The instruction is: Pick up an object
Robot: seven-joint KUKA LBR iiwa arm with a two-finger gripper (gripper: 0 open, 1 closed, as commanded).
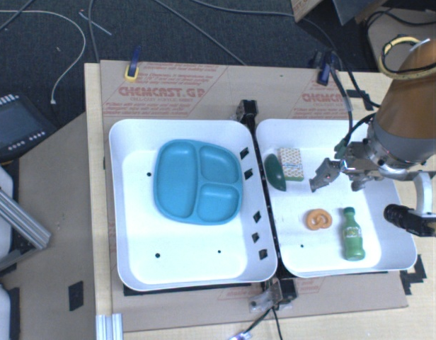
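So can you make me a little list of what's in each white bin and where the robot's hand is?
left bin: one blue plate with three sections
right bin: green bottle, orange pretzel, dark green thing, spotted block
bottle: lying flat, near the front right of its bin
pretzel: just left of the bottle, not touching it
dark green thing and block: side by side at the back left of the bin
gripper: over the right bin, above the pretzel, nothing between its fingers
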